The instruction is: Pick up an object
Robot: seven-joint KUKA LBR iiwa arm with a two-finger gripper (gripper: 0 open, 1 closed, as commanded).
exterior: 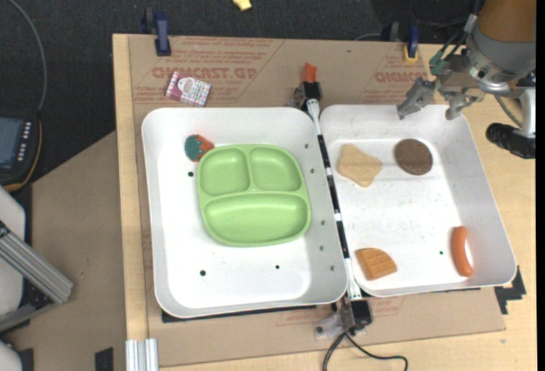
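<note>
From my screen I start at the left of the bench (128,191). Near its far left corner lies a small pink and white packet (187,88), and a blue clamp (159,31) grips the far edge there. The left bin (170,276) holds a green plate (253,194) with three parts, sitting near the middle of that bin. A little round thing, red and teal (198,147), lies just beside the plate's far left corner.

Where the two bins meet, an orange and black clip (308,84) sits at the far edge.

The right bin (409,225) holds four pieces of toy food. A tan bread slice (358,165) lies near the bin's far left part. A brown round patty (414,156) is just to its right, well apart from the bin's walls. A small orange cracker (375,263) rests near the bin's near left corner. A red sausage (461,251) lies along the right wall, toward the near corner.

The gripper (437,99) hangs over the far edge of the right bin, toward the far right corner of the bench. Its jaws are apart, with nothing between them. It is above and beyond the patty, not touching it.
</note>
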